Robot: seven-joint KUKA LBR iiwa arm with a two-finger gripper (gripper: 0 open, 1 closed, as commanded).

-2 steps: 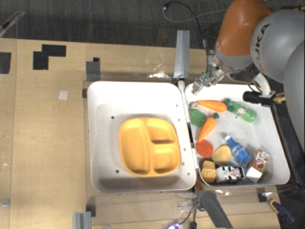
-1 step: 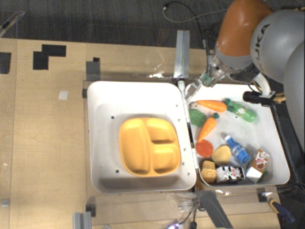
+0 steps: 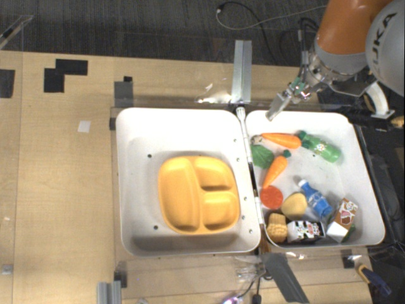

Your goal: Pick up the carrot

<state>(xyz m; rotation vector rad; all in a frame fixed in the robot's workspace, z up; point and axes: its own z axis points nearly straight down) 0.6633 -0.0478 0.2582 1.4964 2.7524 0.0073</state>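
— Where's your gripper?

— My gripper [image 3: 278, 108] hangs above the right bin's [image 3: 364, 170] far-left corner. Whether my fingers are apart or together, I cannot tell.

— And the carrot?

— One carrot [image 3: 281, 140] lies across the bin's far end, touching a green bottle [image 3: 319, 147]. Another [image 3: 274, 170] slants just below it. The left bin [image 3: 133, 189] holds a yellow tray [image 3: 197, 194].

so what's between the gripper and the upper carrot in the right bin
In the camera view, just the bin's white rim and bare floor lie between the gripper and the carrot; no toy sits in that stretch.
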